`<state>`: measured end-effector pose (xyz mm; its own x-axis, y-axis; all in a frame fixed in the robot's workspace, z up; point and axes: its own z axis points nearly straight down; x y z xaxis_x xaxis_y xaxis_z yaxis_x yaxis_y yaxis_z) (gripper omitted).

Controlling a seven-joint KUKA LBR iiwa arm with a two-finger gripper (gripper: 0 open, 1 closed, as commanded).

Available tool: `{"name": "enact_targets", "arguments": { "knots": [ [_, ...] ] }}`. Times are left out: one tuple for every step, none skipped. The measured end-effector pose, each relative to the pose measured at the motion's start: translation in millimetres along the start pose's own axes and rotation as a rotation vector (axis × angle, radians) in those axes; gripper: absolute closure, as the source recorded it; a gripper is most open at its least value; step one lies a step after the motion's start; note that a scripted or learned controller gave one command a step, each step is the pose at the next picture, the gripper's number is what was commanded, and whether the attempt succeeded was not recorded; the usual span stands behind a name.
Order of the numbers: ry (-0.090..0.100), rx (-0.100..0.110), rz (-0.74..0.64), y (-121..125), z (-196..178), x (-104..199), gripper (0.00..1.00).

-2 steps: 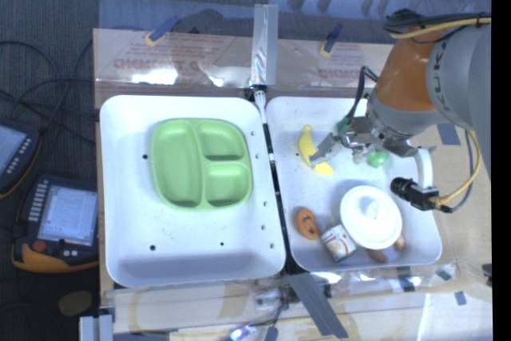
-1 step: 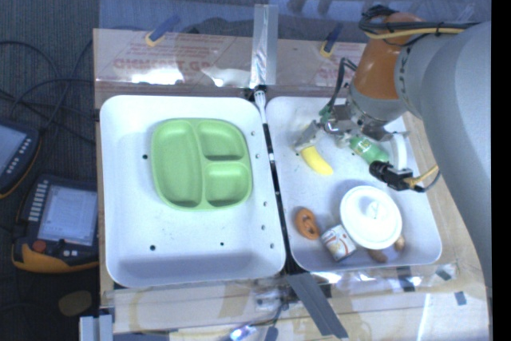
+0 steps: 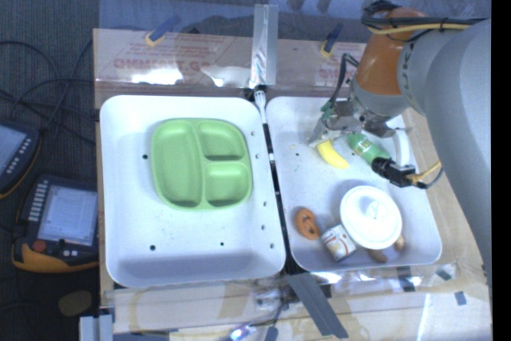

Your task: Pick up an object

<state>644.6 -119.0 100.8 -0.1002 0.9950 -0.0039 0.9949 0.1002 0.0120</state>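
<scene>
My tool sits low in the right bin, banana lying just below it, touching maybe; can't tell my tool's state.

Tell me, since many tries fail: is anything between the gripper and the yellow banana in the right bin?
Nothing visible does. The gripper is directly above the banana, at its upper end. The green bottle lies close beside it on the right, not between them.
</scene>
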Motion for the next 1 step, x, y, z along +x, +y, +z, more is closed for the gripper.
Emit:
{"name": "enact_targets", "arguments": {
  "knots": [
    [0.002,0.013,0.056,31.6,-83.0,66.2,1.0]
  ]
}}
